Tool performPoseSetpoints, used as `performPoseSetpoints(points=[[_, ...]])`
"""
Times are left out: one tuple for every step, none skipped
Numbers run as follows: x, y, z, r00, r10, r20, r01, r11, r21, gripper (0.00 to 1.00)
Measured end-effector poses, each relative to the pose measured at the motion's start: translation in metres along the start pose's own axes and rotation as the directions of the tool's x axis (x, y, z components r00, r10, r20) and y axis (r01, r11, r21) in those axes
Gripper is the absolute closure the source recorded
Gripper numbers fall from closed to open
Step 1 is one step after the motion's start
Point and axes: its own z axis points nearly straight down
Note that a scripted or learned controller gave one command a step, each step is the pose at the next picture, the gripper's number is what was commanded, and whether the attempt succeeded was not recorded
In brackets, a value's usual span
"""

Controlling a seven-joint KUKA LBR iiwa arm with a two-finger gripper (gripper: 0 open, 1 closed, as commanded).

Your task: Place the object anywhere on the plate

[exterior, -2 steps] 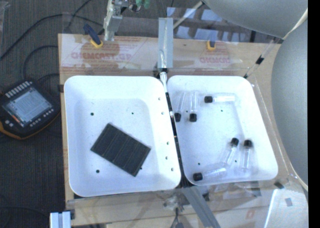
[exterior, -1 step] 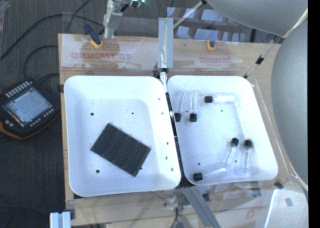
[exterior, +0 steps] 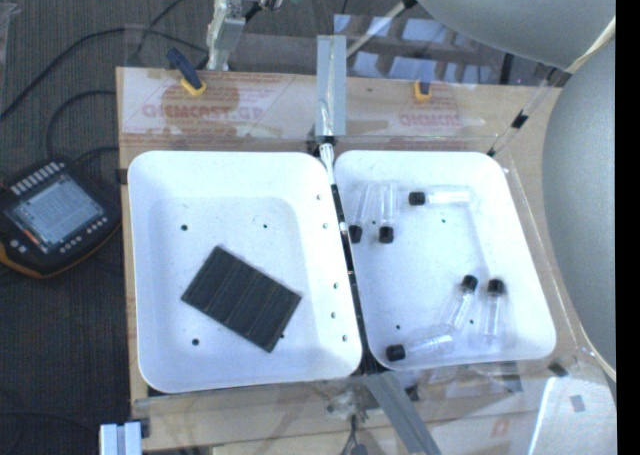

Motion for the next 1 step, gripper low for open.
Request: performPoseSetpoints(points=[[-0.0017, 0.0008, -0.0076, 1.000, 0.000, 0.001, 0.000, 1.000, -0.002, 1.00]])
